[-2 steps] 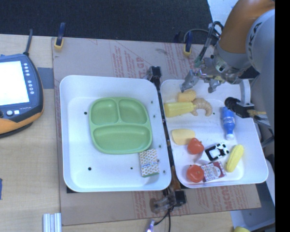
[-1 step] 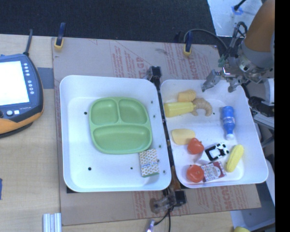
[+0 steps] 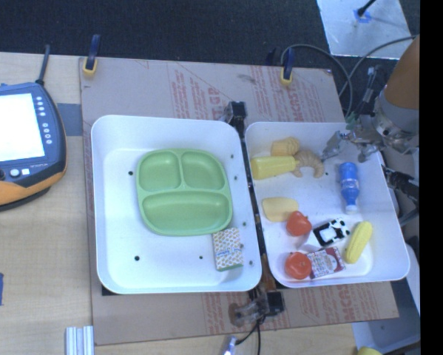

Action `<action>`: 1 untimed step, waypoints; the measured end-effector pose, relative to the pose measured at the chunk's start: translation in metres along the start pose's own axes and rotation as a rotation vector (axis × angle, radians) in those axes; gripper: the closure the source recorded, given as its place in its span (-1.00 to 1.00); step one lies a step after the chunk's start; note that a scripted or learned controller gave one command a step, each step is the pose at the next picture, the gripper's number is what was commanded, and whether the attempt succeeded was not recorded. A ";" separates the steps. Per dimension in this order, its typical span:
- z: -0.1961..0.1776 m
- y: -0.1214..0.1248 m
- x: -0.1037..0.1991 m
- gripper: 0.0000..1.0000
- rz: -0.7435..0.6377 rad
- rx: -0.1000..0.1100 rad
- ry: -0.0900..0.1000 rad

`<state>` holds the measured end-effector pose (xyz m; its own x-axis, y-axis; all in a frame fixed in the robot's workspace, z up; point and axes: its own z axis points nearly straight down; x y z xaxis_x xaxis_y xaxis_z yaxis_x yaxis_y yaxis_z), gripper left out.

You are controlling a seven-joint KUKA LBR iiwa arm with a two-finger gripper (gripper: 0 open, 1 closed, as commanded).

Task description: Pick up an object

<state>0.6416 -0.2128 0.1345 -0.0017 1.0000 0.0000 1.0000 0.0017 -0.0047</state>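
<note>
Camera view: arm enters from right, gripper (image 3: 348, 142) low over far right corner of right bin (image 3: 398, 268); jaws spread apart, nothing between them. Blue bottle (image 3: 348, 184) lies just beside, nearer camera. Same bin: yellow block (image 3: 273, 166), tan figure (image 3: 308, 161), red tomato (image 3: 298, 223), corn cob (image 3: 357, 242). Left bin (image 3: 114, 198): green divided plate (image 3: 184, 191), small carton (image 3: 227, 248). Tablet (image 3: 18, 143) on tabletop (image 3: 36, 272), far left

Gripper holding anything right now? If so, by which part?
Nothing held. The two-finger gripper sits open over the right white bin's far corner, beside the blue plastic bottle, with nothing between its fingers.
</note>
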 end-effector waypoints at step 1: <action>0.043 -0.031 0.005 -1.00 -0.003 -0.001 0.000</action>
<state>0.6101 -0.2082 0.0915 -0.0051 1.0000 0.0002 1.0000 0.0051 -0.0038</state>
